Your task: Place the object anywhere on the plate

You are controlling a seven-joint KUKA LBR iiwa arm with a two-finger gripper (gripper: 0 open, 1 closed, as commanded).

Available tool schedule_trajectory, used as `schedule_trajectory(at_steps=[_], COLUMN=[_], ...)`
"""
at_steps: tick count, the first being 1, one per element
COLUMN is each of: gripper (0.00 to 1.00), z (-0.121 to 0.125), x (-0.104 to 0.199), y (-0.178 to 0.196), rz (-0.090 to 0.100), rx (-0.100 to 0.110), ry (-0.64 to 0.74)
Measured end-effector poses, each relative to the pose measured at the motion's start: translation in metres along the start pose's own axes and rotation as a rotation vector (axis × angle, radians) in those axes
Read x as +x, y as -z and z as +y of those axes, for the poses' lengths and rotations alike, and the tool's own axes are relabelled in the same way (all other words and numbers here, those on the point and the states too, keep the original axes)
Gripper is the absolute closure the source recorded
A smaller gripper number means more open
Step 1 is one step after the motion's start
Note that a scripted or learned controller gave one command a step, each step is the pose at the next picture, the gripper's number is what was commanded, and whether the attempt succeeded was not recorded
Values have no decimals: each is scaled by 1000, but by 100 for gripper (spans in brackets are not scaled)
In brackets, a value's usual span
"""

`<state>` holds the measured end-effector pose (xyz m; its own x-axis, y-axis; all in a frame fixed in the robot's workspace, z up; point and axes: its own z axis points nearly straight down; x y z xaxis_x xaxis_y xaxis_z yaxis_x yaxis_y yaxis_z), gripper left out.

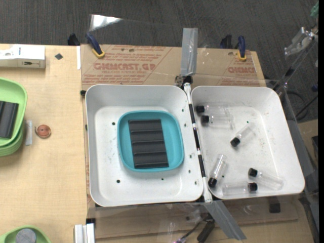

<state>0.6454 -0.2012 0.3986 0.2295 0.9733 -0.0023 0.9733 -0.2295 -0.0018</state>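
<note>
Two shallow white bins sit side by side on the bench (45, 186), over a sheet of printed cardboard (131, 65) that is clipped at its far edge by two blue-and-orange clamps (94, 44) (241, 49). In the left bin (101, 186) there's the teal plate (174, 135), square with rounded corners and lying flat near the middle, and a black ridged insert (148, 143) covers most of its well. Over in the right bin (283, 135) lie the objects, clear vials with black caps, scattered on their sides. Two are close together near the far-left corner (215, 110) (205, 119). One lies tilted around the centre (242, 134). Another is angled by the near-left wall (218, 167), just beside the seam between the bins. Two more are down in the near-right corner (267, 178) (252, 187). Every vial is on the right bin's floor, well apart from the plate and with the bin walls between them. As for the pincer, whether it is released or clenched cannot be told. Out on the left of the bench there's a stack of green bowls (10, 92) at the edge, a small copper-coloured disc (43, 131) just beside it, and a white box (23, 57) farther back.
</note>
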Motion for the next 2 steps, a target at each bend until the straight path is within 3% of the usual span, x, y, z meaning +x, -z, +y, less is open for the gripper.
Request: schedule_trajectory(at_steps=[2], gripper=[0], z=[0], x=[0], y=[0], rz=[0], rx=[0], ry=[0])
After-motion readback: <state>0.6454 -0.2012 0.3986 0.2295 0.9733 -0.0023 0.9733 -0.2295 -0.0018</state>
